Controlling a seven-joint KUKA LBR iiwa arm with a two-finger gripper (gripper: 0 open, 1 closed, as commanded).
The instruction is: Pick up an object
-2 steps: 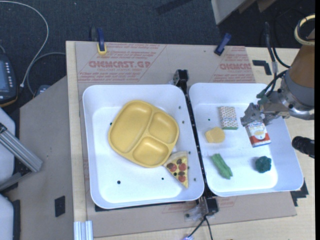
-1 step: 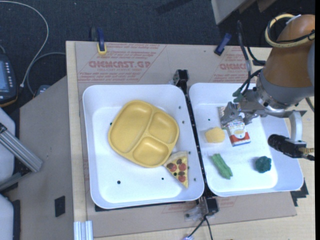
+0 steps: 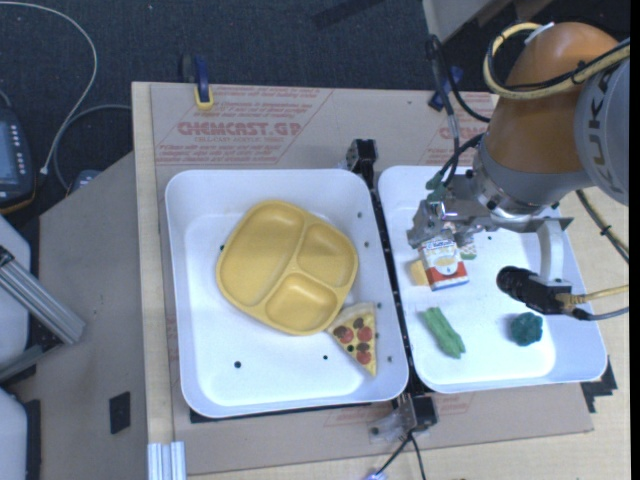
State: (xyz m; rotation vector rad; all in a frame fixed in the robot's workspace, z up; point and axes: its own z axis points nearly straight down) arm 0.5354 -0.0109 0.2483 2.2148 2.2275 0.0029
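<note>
The jaws hang low over the carton (image 3: 444, 265), which lies just beneath them. I cannot tell their state. Nothing is lifted; the grasp and lift remain.

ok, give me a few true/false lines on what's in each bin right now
1. The yellow tray lies in the left bin. True.
2. The pizza slice sits on the tray. False: it lies on the bin floor, at the tray's near corner.
3. The green pod is in the right bin. True.
4. The carton is in the left bin. False: right bin, under the gripper.
</note>
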